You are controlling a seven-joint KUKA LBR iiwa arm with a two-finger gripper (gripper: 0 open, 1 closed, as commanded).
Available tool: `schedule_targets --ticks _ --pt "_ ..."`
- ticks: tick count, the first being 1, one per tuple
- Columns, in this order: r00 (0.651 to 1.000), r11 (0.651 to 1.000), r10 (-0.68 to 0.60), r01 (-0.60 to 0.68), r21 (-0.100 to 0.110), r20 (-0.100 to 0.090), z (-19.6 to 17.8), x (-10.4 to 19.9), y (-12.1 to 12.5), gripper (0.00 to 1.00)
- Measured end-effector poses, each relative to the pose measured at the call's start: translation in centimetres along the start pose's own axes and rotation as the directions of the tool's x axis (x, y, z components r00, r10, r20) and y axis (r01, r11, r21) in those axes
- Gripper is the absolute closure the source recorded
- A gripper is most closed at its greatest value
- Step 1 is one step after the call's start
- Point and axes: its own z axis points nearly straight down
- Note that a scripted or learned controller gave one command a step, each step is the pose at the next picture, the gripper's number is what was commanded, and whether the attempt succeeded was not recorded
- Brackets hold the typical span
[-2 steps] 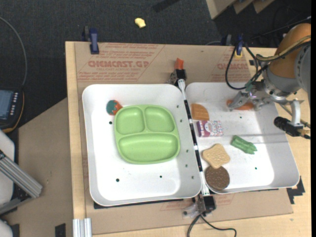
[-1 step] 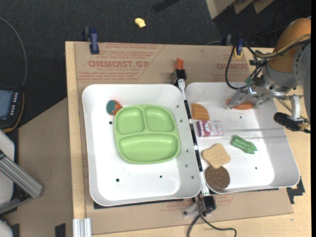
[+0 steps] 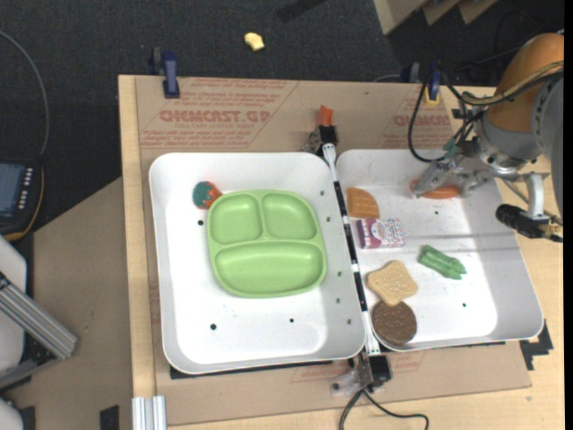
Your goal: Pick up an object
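Gripper (image 3: 445, 176): low over the far part of the right bin (image 3: 510, 316), at an orange object (image 3: 436, 186) (identity unclear). Finger state: not discernible; no grasp confirmed.

Key relation: orange object directly at the fingertips, touching or just beside them, long axis roughly left-right across the bin. Remaining candidates nearer the camera and to the left of the gripper.

Right bin contents:
- Orange-brown bread-like piece (image 3: 363, 202), against the dividing wall.
- Purple-and-white packet (image 3: 380, 233), just below that piece.
- Green toy vegetable (image 3: 442, 262), mid-bin, long axis slanting down to the right.
- Toast slice (image 3: 392, 281), tan, tilted.
- Brown round disc (image 3: 394, 322), at the near edge, touching or just under the toast slice.

Left bin (image 3: 179, 330) contents:
- Green divided plate (image 3: 266, 242), three compartments.
- Small red-and-green item (image 3: 207, 194), off the plate's far left corner, just beside it.

Judgement: orange object the likeliest target, being nearest.
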Motion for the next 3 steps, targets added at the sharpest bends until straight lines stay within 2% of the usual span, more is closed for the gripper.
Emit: schedule_targets --ticks 1,3 --pt "1.000 1.000 -0.002 0.002 0.003 -0.015 -0.05 -0.56 0.13 0.00" --pt "1.000 1.000 -0.004 0.004 0.005 -0.016 -0.06 -0.65 0.17 0.00"
